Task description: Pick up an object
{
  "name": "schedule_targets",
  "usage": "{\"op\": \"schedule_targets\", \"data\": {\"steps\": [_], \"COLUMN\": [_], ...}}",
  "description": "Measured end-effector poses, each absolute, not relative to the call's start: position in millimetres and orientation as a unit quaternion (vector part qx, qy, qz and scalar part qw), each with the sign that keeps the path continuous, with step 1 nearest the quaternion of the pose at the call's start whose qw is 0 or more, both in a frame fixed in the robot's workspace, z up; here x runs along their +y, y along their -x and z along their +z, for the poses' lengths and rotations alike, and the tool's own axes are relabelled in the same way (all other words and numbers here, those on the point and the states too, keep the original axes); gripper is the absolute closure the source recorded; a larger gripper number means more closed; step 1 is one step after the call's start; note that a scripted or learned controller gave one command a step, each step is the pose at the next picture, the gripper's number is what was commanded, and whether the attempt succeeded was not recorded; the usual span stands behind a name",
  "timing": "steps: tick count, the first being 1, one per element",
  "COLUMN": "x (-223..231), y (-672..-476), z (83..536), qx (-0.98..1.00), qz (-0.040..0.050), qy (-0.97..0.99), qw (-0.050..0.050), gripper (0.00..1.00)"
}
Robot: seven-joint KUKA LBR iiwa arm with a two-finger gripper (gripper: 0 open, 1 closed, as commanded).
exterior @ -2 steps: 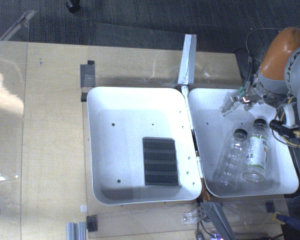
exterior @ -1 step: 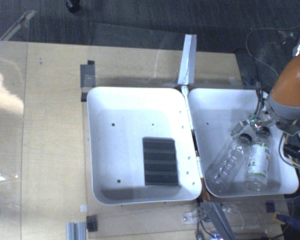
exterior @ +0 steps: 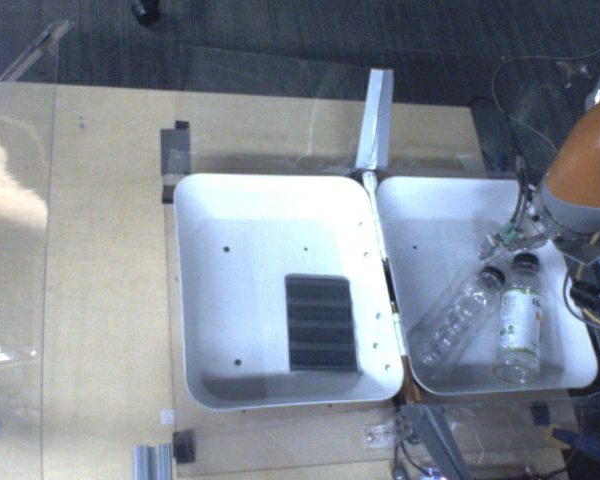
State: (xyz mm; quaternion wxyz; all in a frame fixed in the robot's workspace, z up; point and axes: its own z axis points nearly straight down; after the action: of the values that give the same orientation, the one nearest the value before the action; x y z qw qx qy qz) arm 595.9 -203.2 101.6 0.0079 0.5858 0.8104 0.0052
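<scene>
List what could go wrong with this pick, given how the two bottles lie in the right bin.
1. The two clear bottles lie with their caps close together under the hand, so a descent may hit both or knock one aside.
2. They are round and lying down, so they may roll or slip.
3. Both sit near the right bin's front wall, which may crowd a grasp.

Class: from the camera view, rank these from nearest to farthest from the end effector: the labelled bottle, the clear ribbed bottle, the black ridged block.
End effector, right bin's far side.
1-2. Labelled bottle and clear ribbed bottle, right bin: too close to call.
3. Black ridged block, left bin.
</scene>
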Motion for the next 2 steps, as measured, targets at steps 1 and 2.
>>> {"op": "schedule_targets", "data": {"steps": [1,2], "x": [-203.2,-204.0], "y": [-595.8,-600.7], "z": [101.6,88.5], "qx": [0.81,0.84], "qz": [0.0051,0.0022], "qy": [-0.586,-0.543], "qw": [0.008,0.005], "gripper": [0.0,0.0]}}
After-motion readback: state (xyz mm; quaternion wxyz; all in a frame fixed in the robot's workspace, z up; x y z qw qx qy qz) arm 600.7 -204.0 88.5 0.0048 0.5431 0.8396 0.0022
